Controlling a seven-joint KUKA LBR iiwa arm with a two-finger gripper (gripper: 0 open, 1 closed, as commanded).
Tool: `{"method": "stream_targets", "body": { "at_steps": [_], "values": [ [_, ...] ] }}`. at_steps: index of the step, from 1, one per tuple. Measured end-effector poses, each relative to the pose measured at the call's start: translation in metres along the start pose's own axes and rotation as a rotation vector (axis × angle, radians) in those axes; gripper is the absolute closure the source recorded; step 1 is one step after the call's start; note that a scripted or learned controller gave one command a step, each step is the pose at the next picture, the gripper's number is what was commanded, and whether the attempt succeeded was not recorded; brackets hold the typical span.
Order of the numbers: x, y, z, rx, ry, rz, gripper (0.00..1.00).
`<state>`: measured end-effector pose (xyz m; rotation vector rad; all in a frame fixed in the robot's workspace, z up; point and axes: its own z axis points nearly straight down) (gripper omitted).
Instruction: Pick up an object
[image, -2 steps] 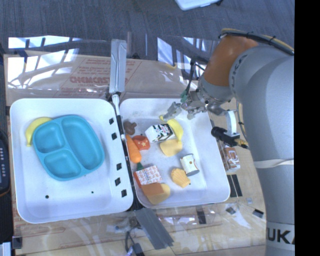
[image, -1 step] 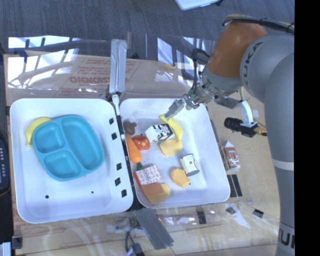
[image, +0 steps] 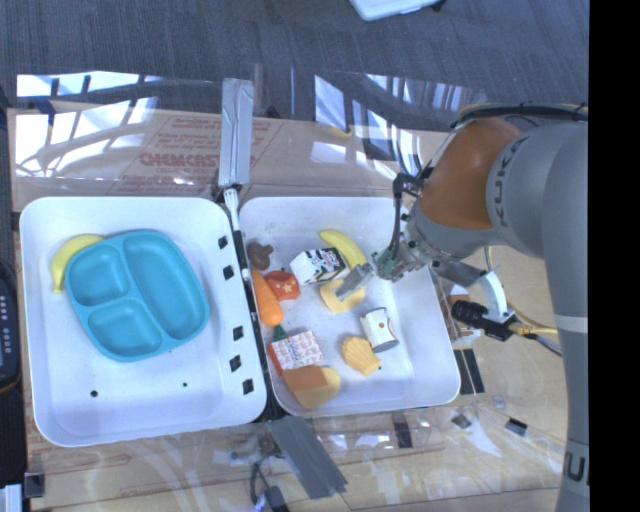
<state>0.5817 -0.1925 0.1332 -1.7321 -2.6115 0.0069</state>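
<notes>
We judged this the reach-in step: the claw (image: 352, 283) hung low over the yellow wedge (image: 338, 297), banana (image: 343, 246) just behind, holding nothing we could see, opening unclear, so next it needed a short drop.

Blue tray (image: 140, 295), yellow banana (image: 343, 246)
</notes>
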Motion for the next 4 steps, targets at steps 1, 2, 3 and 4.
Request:
{"method": "stream_targets", "body": {
  "at_steps": [1, 2, 3, 4],
  "values": [
    [-0.045, 0.062, 0.042, -0.003, -0.002, 0.083, 0.0],
    [-0.046, 0.063, 0.03, -0.006, -0.005, 0.079, 1.0],
    [0.048, 0.086, -0.062, -0.016, -0.007, -0.026, 1.0],
    [0.092, 0.12, -0.06, -0.009, -0.004, 0.134, 1.0]
  ]
}}
